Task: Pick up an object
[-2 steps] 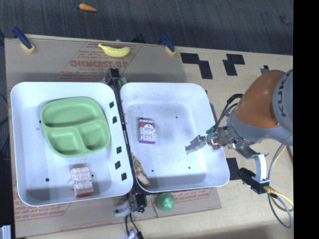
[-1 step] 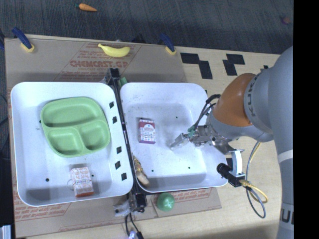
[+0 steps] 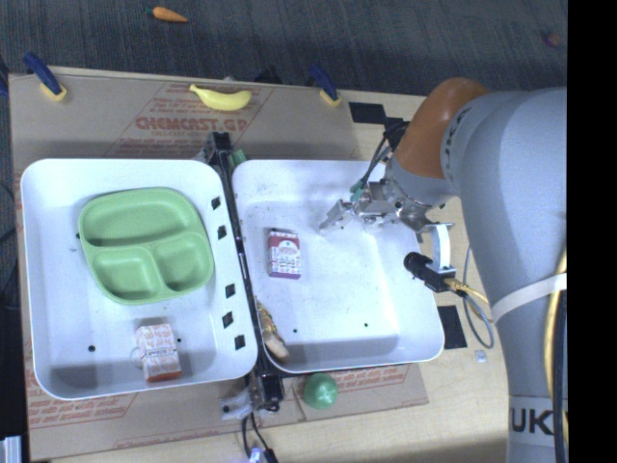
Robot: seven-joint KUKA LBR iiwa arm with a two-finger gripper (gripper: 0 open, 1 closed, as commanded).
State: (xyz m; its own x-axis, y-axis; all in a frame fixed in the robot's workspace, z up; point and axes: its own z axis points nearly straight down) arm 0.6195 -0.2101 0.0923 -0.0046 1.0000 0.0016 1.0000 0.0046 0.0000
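Observation:
A small red and white box lies flat in the left half of the right bin. My gripper hangs over the same bin, up and to the right of the box and apart from it, with nothing seen in it. A pale green divided plate fills the upper part of the left bin. Below the plate rests a small tan and red packet. A thin brownish object lies against the right bin's left wall.
A yellow banana sits on the cardboard behind the bins, and a green ball in front of them. Blue clamps hold the cardboard's back edge. The grey arm covers the right side. Black clips line the divider.

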